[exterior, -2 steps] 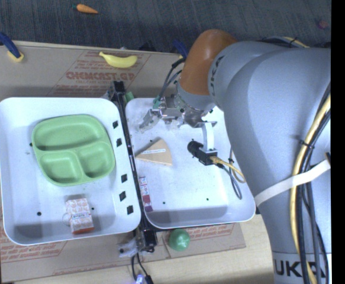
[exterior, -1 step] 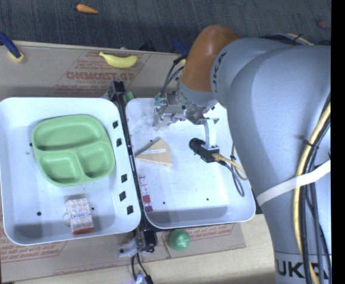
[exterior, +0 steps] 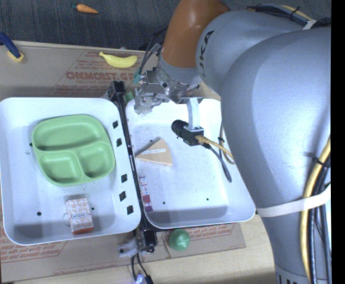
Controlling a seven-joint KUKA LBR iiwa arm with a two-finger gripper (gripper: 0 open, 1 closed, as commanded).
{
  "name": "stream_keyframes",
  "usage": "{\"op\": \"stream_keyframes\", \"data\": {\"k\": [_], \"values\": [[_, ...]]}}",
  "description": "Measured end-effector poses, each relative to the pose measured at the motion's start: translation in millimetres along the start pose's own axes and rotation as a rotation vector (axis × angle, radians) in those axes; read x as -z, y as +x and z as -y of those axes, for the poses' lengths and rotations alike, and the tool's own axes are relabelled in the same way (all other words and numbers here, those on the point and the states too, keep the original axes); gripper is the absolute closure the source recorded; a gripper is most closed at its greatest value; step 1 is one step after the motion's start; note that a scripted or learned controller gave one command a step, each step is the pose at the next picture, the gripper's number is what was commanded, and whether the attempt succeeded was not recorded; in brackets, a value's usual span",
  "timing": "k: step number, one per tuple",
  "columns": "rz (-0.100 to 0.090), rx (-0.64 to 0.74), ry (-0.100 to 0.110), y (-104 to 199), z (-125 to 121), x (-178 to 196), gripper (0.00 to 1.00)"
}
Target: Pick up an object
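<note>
While the gripper (exterior: 144, 99) hangs over the right bin (exterior: 213, 215)'s far-left corner, can't tell its state. The wedge (exterior: 155, 154) lies mid-bin; cardboard (exterior: 71, 73) reads "CHEMCAST", arm (exterior: 206, 47) says "KUKA".

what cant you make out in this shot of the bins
- Tool, camera view: small and blurred under the wrist, so its grip state is unreadable.
- Right bin: its right side is hidden behind the arm.
- Small carton in the left bin: label print too small to read.
</note>
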State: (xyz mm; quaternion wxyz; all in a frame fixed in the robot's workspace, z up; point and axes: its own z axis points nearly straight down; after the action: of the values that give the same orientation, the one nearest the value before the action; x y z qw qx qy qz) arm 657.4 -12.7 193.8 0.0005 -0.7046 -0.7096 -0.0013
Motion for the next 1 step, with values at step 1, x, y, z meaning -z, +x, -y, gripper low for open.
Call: {"op": "stream_keyframes", "data": {"k": [1], "values": [[0.002,0.000,0.004,60.3,3.5,-2.0,1.00]]}}
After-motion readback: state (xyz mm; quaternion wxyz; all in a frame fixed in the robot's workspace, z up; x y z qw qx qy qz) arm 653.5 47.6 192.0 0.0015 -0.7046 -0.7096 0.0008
